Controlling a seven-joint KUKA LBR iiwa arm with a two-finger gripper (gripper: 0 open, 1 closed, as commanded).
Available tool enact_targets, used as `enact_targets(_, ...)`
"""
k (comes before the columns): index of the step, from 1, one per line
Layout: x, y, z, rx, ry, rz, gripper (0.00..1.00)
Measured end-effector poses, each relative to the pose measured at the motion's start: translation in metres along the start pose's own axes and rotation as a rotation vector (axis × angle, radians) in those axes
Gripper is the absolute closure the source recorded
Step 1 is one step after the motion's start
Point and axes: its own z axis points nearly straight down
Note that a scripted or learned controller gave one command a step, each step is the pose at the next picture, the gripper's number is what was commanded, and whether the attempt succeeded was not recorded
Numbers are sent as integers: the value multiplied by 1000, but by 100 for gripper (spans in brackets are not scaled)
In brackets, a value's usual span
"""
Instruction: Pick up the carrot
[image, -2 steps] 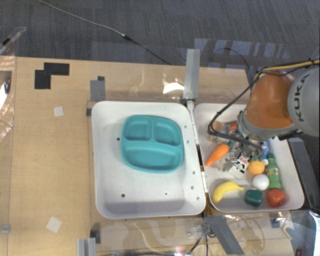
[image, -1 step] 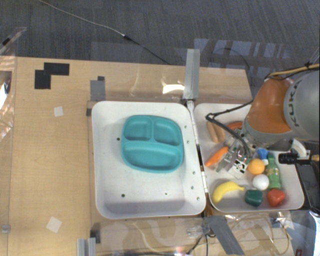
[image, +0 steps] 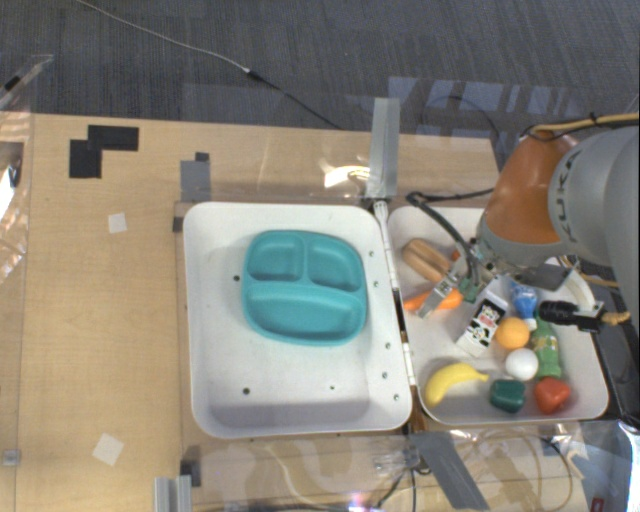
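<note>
While the left bin (image: 210, 380) holds a teal tray (image: 302, 285), the tool (image: 437, 296) grips the carrot (image: 432, 298) in the right bin (image: 590, 395).

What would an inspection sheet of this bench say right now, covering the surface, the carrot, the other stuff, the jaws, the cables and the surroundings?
Surface: wooden bench bearing a left bin and a right bin, side by side.
Job's things: carrot lying in the right bin near its left wall, with the gripper right at it.
Clutter: teal divided plate in the left bin; banana, orange ball, white ball, bread roll in the right bin.
Grippers: low over the carrot; a hold cannot be confirmed.
Cables: black cable by the arm; thin cable across the floor.
Surroundings: dark carpet behind the bench.
</note>
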Motion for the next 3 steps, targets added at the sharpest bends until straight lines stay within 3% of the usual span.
enact_targets(1,12,-8,0,0,-2,283,0)
enact_targets(2,11,-4,-13,-7,-8,271,100)
enact_targets(3,92,18,-101,-5,1,240,100)
